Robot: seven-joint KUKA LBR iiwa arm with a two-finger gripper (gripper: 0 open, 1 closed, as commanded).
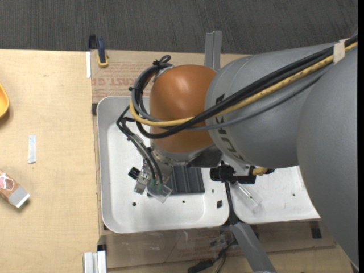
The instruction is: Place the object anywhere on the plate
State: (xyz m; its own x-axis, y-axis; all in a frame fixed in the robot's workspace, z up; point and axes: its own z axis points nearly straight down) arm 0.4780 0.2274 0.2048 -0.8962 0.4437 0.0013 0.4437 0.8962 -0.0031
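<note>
At the near edge of the tabletop (45,84), a metal bracket (94,261) and some dark cabling sit just below the rim of the left bin (108,169). On the left side of the bare wood lie a small pink-and-grey wrapped item (12,190), whose print is too small to read, and farther back a short pale strip (32,149).

Inside the left bin, over its floor, the arm's wrist hangs with the tool (153,187) at its lower end, a cluster of black brackets, green wiring and a clear plastic piece. The wrist and cables cover its tips, so I cannot tell how wide it stands or whether it has hold of anything. A dark ribbed block (187,179) sits just beside it. The object to be placed cannot be made out from here, and neither can a plate.

The right bin (284,203) shows a strip of white floor under the big grey arm (273,112). The orange band (179,104) bulges above the wrist, looped by black and yellow cables (170,121).

Farther back, a brown card strip (122,75) along the bin's far rim carries faint reddish lettering, seen reversed and not legible. A blue-and-orange clamp (100,50) grips the tabletop's far edge, and an orange item (3,100) pokes in at the left border. Dark carpet (142,10) lies beyond.
</note>
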